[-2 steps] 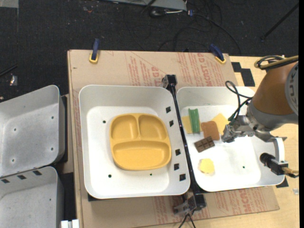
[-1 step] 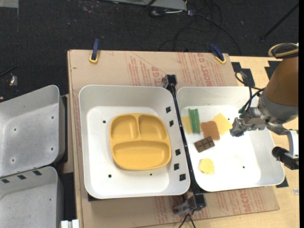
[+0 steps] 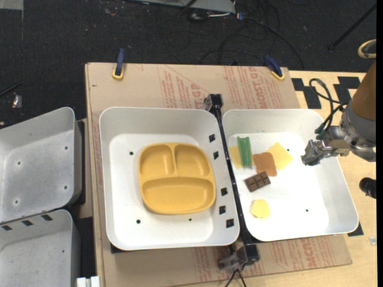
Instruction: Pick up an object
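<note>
Where the right bin (image 3: 335, 217) comes nearest, a yellow disc (image 3: 260, 208) is seen, then a brown block (image 3: 258, 182), an orange piece (image 3: 266, 162), a yellow wedge (image 3: 280, 156) and a green bar (image 3: 244, 150). Farther right, the gripper (image 3: 312, 154) is poised over bare floor; its opening cannot be told. A yellow tray (image 3: 177, 179) is held by the left bin (image 3: 114, 178).

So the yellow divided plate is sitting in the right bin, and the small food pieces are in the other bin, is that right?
Not quite. The camera view shows the yellow divided plate in the left bin, not the right one. The small food pieces, including the green stick and the brown chocolate block, lie in the right bin.
</note>
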Tool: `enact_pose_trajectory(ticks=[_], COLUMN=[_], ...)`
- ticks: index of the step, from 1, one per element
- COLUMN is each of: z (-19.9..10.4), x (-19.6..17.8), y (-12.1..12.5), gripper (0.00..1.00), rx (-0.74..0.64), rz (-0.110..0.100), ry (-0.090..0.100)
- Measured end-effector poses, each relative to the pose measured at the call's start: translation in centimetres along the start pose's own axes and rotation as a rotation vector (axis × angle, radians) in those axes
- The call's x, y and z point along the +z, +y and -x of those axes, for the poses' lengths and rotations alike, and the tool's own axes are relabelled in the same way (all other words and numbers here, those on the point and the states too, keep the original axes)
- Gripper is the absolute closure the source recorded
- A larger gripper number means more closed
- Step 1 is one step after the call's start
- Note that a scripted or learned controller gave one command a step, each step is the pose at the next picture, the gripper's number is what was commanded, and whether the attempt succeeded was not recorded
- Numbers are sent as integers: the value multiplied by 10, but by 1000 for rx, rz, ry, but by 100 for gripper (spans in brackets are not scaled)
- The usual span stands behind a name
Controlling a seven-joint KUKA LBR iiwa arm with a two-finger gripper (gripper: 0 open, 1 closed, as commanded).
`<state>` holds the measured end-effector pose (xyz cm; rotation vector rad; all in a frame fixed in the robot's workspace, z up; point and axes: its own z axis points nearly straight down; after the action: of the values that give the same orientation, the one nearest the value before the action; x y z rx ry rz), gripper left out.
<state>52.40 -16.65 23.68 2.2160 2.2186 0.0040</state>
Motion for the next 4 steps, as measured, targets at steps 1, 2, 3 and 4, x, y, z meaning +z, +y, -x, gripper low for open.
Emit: enact_pose_trajectory(ticks=[1, 2, 3, 4], z=[0, -60, -106, -154], x=[-47, -41, -39, -39], y=[2, 22, 35, 56], gripper=[100, 100, 100, 100], rx=[-1, -8, -7, -7], rz=[-1, -4, -4, -4], ry=[0, 3, 3, 3])
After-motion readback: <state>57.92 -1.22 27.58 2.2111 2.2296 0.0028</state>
